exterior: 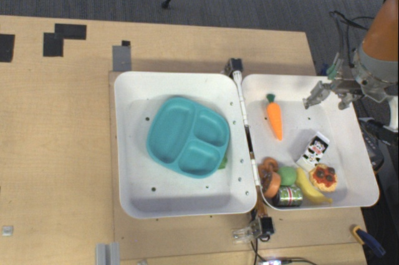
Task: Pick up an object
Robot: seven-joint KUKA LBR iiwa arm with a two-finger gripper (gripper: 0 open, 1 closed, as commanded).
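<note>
In the right bin [355, 133], an orange toy carrot [274, 121] with a green top lies near the left wall. A small white carton [313, 151] lies in the middle. My gripper [328, 98] hangs over the bin's far right part, up and to the right of the carrot. It is open with nothing between its fingers. The grey arm with its orange band [381, 39] comes in from the right.
Clustered in the right bin's near corner are a yellow banana [310, 186], a red-topped tart [324, 176], a green can [290, 196], a green ball [288, 175] and a brown pretzel [270, 173]. The left bin [134, 195] holds a teal divided plate [189, 136].
</note>
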